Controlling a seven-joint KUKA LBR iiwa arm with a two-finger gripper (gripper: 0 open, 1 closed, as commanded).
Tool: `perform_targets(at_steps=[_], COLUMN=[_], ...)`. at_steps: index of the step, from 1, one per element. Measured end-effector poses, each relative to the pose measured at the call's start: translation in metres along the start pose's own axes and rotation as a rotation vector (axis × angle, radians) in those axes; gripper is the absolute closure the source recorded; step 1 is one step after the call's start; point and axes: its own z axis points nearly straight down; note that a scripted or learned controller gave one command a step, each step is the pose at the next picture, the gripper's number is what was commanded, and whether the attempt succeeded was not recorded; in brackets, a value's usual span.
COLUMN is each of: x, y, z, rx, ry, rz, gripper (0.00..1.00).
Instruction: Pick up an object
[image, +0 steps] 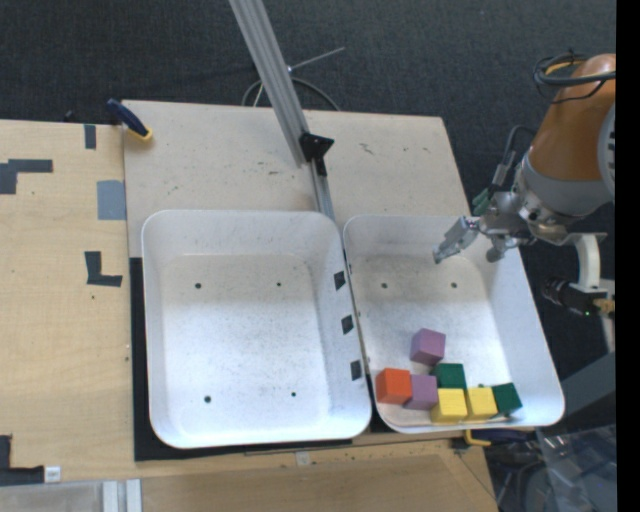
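1. Nothing has been picked up yet, as far as the view shows. All the blocks lie in the right bin (520, 300), bunched at its near end: a purple block (428, 346) a little apart at the top of the cluster, an orange block (394, 385) at the left, a second purple block (423, 390) touching it, a dark green block (451, 376), two yellow blocks (467, 403) side by side, and another green block (507, 398) at the right end.

2. The left bin (240, 330) has only specks and small dark dots on its floor.

3. The gripper (462, 240) hangs over the far right part of the right bin, well apart from the blocks. The whole pick seems still ahead: travel toward the cluster, descend, close, lift.

4. The jaws look spread, one finger reaching left toward the bin's middle and the other lower and further right, with a gap between them. Nothing sits between them and they touch no block.

5. The lone purple block looks like the easiest target, since the others are packed tight against each other.
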Motion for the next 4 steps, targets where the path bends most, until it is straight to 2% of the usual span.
perform_targets(at_steps=[1,2,3,4], x=[-0.041,0.024,0.019,0.025], y=[0.045,0.014,-0.034,-0.098], z=[-0.084,0.107,-0.01,0.094], rx=[-0.011,0.009,-0.007,0.012], ry=[-0.004,0.003,-0.001,0.003], rz=[0.001,0.0,0.003,0.003], gripper=[0.0,0.0,0.0,0.0])
